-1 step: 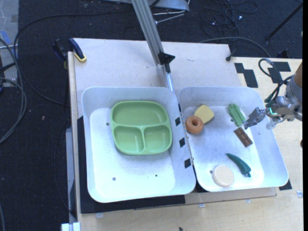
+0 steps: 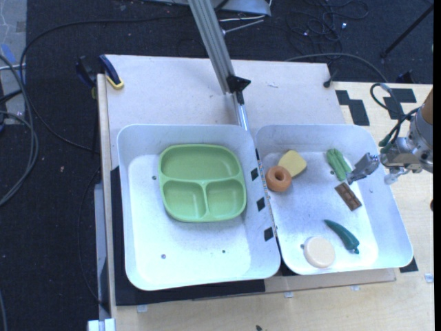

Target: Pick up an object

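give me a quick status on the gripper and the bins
Gripper low at right bin's right side, nothing seen between fingers. Brown bar and green stalk nearest. Divided green tray in left bin.

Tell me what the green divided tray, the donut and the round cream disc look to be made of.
Green divided tray: likely moulded plastic, matte with a soft sheen on smooth rounded ridges.
Donut: probably toy plastic or rubber; uniform orange-brown, smooth.
Round cream disc: unclear, perhaps plastic or foam; plain matte surface, too small to tell.
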Controlling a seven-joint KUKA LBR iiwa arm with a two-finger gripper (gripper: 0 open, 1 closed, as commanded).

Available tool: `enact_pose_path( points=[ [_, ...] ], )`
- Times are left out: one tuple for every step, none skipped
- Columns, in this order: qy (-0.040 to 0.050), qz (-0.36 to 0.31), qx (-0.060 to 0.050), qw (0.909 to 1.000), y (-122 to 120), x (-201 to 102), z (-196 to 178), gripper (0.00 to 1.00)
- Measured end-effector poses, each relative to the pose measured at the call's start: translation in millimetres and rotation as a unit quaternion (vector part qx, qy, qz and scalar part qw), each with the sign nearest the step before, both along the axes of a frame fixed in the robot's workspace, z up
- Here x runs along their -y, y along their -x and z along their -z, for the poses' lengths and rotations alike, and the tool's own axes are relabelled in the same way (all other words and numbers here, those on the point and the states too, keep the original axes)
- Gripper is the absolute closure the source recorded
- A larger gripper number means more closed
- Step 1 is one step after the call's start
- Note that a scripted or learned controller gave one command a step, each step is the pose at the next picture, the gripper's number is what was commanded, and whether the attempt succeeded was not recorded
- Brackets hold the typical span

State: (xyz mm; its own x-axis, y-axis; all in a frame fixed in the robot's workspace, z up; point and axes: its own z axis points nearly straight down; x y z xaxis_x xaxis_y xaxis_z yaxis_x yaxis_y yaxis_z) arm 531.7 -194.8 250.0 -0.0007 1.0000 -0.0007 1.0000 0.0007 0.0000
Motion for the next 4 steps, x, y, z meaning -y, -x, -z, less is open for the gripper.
enact_pose_path(
  points=[
    [-0.0010,0.000,-0.002,1.0000,7,-6,47,0.00],
    [-0.0008,0.001,-0.002,1.0000,6,-5,91,0.00],
    [-0.0009,0.001,-0.002,1.0000,6,-6,134,0.00],
    [0.0001,0.001,0.001,1.0000,5,-5,121,1.00]
  ],
)
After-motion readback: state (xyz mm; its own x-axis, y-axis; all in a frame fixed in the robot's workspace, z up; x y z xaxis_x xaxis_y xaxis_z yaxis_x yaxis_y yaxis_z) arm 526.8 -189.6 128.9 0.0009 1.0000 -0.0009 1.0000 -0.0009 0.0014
